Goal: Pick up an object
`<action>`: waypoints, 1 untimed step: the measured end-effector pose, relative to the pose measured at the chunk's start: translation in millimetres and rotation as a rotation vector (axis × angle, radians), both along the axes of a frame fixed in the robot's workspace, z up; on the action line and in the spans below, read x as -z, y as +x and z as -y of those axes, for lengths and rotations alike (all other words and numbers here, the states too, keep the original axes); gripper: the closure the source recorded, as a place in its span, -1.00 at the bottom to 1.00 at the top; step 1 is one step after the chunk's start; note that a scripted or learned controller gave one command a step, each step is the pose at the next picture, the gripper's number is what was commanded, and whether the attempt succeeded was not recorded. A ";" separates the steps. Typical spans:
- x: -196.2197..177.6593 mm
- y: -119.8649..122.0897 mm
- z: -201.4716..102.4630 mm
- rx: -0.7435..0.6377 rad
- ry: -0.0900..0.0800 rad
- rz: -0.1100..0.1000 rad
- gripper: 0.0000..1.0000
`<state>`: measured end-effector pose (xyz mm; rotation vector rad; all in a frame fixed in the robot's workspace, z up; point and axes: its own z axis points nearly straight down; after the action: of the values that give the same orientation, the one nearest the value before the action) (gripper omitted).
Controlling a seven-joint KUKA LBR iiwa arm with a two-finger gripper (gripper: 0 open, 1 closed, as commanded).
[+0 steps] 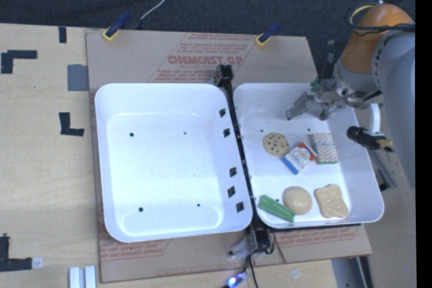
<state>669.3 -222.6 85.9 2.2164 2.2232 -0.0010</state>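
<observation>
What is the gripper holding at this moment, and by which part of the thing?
Nothing. The gripper hangs over the far part of the right bin, with no thing between its fingers. The cookie and the other things lie apart from it.

The left bin (162,158) offers wide open floor from wall to wall. In the right bin (270,108) the far half is open floor beneath the tool (312,106), while the near half is crowded: cookie (275,144), packets (312,152), green bar (277,208), bun (297,199) and biscuit (331,201), with narrow gaps between.
</observation>
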 end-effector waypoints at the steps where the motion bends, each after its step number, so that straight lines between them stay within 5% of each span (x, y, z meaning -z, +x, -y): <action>1: 0.0 0.0 0.0 0.000 0.000 0.000 -1.00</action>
<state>669.3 -222.6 85.9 2.2163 2.2232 -0.0010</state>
